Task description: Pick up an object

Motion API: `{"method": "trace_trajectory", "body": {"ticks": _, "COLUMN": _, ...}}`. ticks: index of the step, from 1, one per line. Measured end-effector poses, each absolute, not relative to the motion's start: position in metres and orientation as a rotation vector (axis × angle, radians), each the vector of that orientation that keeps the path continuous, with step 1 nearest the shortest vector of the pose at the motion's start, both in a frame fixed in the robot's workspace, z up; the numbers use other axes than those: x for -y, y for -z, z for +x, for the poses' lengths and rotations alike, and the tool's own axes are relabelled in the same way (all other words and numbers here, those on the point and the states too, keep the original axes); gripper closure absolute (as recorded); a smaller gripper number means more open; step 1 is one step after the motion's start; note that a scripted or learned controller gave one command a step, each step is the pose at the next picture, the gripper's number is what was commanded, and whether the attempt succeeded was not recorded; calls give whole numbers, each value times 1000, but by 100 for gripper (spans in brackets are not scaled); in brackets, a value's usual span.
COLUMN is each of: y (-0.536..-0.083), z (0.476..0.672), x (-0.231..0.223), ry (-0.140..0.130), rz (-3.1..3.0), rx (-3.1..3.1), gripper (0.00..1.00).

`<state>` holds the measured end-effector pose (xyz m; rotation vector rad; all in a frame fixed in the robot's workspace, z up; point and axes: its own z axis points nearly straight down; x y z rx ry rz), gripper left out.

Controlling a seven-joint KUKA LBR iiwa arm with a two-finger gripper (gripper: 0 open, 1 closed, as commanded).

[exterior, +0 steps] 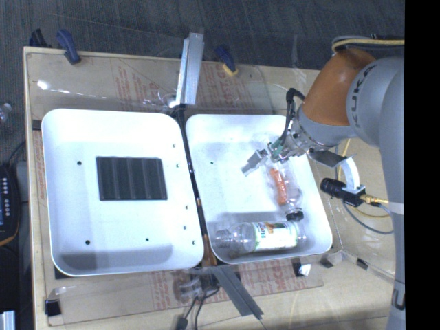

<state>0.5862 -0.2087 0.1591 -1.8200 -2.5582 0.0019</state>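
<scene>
Resting on wooden bench [82, 81] – two white bins [69, 150]; dark carpet, perhaps; tool [265, 155] state unclear.

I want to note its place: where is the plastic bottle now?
The plastic bottle lies on its side in the right bin, along its near wall, just below a small orange item.

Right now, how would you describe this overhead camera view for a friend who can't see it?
A grey robot arm reaches from the right over the right white bin, its gripper hovering above a small clear bottle with orange contents. A larger clear plastic bottle lies on its side along that bin's near edge. The left white bin holds a dark ribbed rectangular tray.
</scene>
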Motion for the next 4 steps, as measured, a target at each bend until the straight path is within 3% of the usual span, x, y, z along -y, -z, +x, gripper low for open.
{"method": "trace_trajectory", "body": {"ticks": 1, "y": -165, "z": 585, "x": 202, "ry": -2, "rz": -1658, "rx": 2664, "gripper": 0}}
{"method": "trace_trajectory", "body": {"ticks": 2, "y": -91, "z": 593, "x": 208, "ry": -2, "rz": -1613, "rx": 2692, "gripper": 0}}
{"method": "trace_trajectory", "body": {"ticks": 3, "y": -196, "z": 581, "x": 211, "ry": -1, "rz": -1619, "rx": 2694, "gripper": 0}}
{"method": "trace_trajectory", "body": {"ticks": 4, "y": -192, "z": 586, "x": 210, "ry": -1, "rz": -1546, "rx": 2738, "gripper": 0}}
